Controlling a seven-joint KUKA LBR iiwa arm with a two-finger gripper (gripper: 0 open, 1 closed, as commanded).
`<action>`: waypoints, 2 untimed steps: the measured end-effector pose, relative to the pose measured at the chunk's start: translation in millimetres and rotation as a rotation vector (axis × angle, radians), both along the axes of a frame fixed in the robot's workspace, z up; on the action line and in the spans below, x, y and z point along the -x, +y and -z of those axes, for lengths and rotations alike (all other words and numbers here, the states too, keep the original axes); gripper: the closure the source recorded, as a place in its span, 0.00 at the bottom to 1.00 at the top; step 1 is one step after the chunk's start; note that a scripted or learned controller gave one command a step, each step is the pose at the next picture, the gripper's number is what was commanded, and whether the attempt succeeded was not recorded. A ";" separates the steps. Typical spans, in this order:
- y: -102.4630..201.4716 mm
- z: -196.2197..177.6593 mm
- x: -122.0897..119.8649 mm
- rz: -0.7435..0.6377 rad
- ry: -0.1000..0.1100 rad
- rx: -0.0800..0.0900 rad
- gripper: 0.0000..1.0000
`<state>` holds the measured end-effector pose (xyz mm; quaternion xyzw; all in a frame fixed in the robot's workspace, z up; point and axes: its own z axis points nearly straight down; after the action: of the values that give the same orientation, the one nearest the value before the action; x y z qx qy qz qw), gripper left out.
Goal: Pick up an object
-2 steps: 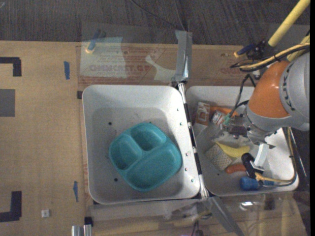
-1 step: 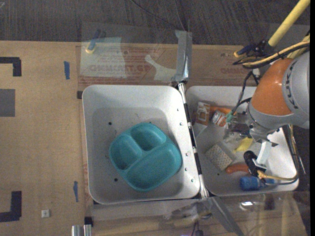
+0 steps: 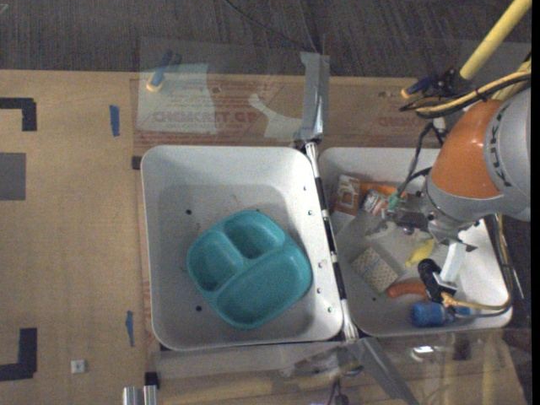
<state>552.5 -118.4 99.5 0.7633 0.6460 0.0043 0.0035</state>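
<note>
While the wooden table (image 3: pixel 76 251) carries two shallow white bins side by side, the left bin (image 3: pixel 169 175) holds a teal divided plate (image 3: pixel 249 268). At the near edge of the right bin (image 3: pixel 498 298) lie a blue object (image 3: pixel 429 314) and an orange sausage-shaped item (image 3: pixel 405 289), then a speckled grey block (image 3: pixel 375 269), with a small printed packet (image 3: pixel 348 194) farther back. Over this bin hangs the grey and orange arm (image 3: pixel 472 163), its jaws (image 3: pixel 422 224) low among the items; whether they are clenched or released cannot be told.
</note>
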 end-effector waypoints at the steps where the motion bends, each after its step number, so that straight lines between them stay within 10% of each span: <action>1: -11.9 1.0 -78.9 -0.147 0.010 0.003 0.00; 2: -23.9 13.9 -109.3 -0.132 0.039 -0.008 0.00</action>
<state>661.9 -142.3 85.6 0.7190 0.6948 -0.0081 -0.0123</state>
